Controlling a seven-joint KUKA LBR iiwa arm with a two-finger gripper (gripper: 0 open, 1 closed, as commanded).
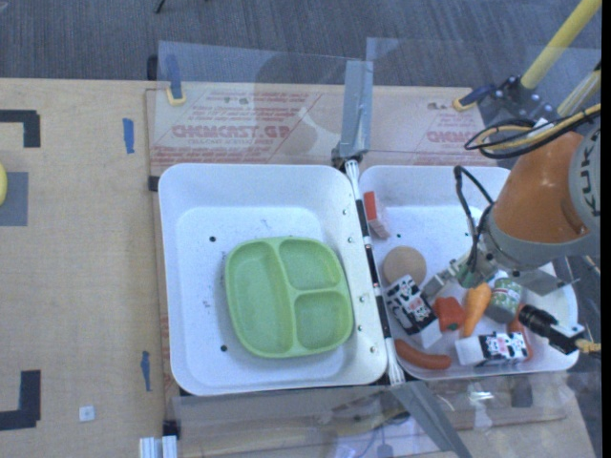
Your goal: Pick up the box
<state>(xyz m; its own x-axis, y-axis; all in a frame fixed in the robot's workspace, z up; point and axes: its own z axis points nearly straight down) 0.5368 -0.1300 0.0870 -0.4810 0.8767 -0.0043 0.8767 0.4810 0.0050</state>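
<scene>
So this looks like the approach step to me: the arm [539, 203] comes in from the right and hangs over the right bin [425, 194], wrist pointing down, with the gripper [467, 276] low over the pile of stuff near the middle of that bin. Nothing visibly lifted, so I'd call the pick not done yet. Honestly can't tell if the gripper is open or closed; the wrist and cables block that bit, and I see nothing in its grasp. The tricky part is which box. There's a cow-print box [410, 303] lying tilted just left of the gripper, next to a brown round thing [405, 263] and touching or nearly touching a red piece [447, 313]. A second cow-print box [498, 347] lies by the near rim, and a small orange-white box [375, 216] sits up against the left wall of that bin. My guess is that the first cow-print one is the target since it's closest. The next move would call for shifting left a little, lining the jaws across the box's narrow sides, and coming down without snagging the carrot [474, 310] or the can [506, 297], which are right under the wrist. It's crowded there, so a sloppy descent could grab the wrong thing or just shove the box aside. The left bin [191, 198] just has a green tray [286, 299], not relevant here.
</scene>
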